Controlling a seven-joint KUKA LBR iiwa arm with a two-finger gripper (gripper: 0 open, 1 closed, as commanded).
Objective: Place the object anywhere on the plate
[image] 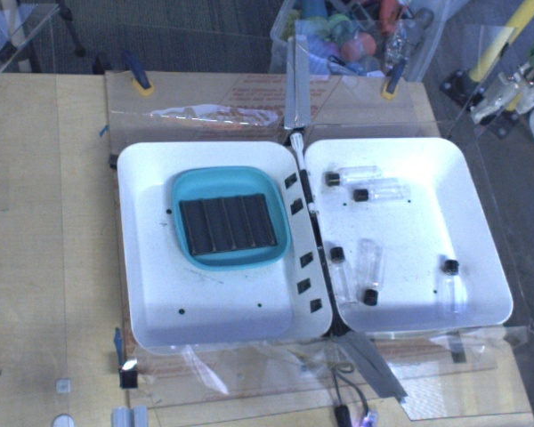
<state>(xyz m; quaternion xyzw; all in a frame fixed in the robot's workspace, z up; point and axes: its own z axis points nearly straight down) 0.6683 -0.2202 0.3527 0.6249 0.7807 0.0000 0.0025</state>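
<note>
- The worktop is pale wood and spans the frame, carrying two shallow white bins side by side
- The left bin sits in the centre-left of the frame; the right bin sits centre-right, touching it along a middle seam
- The plate is a teal rounded-square dish lying flat in the upper middle of the left bin, with a dark ribbed insert covering most of its floor
- A clear tub of coloured toys stands at the top centre-right of the frame, off the bins
- The task's things are small clear vials with black caps, scattered in the right bin: two near its upper left, two at its lower left, one lying apart at its lower right
- Judged by look, each vial is light, stiff, smooth and likely to roll or slip; the lone lower-right one seems easiest, taken across the middle of its body, square to its long axis
- As for the pincer, whether wide or narrow, I cannot tell from this view
- The plate holds no vial, so the placing is not yet done
</note>
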